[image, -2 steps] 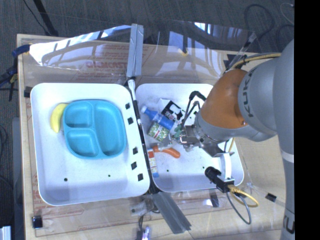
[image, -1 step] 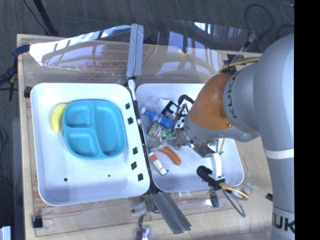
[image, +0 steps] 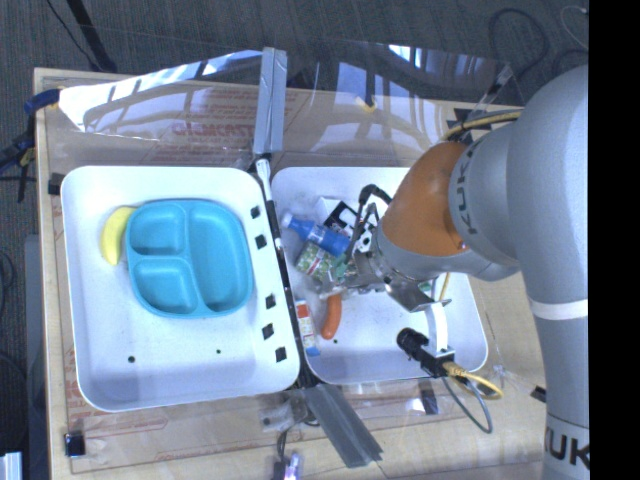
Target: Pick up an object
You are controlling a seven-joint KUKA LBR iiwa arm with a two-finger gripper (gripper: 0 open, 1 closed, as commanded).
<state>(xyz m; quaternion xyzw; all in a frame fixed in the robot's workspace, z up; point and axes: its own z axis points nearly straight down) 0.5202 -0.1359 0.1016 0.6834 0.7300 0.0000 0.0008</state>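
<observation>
Claw (image: 352, 266) low in right bin (image: 462, 320) over clutter by orange carrot (image: 331, 317); can't tell its state. Blue tray (image: 189, 257) in left bin (image: 90, 343).

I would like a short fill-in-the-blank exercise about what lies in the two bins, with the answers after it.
1. The blue divided plastic tray lies in the ____ white bin.
2. The yellow banana-shaped toy touches the tray's ____ edge.
3. The small orange carrot-shaped toy lies in the ____ white bin.

Missing words: left; left; right
</observation>
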